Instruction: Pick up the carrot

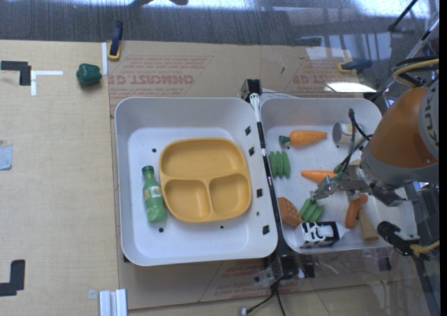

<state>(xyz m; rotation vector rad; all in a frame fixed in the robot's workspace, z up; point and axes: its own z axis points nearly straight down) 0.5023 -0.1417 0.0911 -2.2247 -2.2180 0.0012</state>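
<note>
The carrot (pixel 307 138) lay far in the right bin (pixel 363 108); the gripper (pixel 328 185), its grip impossible to judge, hovered nearer, by a smaller carrot (pixel 318 175); it risked seizing that instead.

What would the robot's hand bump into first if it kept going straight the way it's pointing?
Probably the small carrot just beyond the hand, which points leftward across the right bin. Past that lie the green pea pods. Height above the bin is unclear, so it might pass over.
</note>
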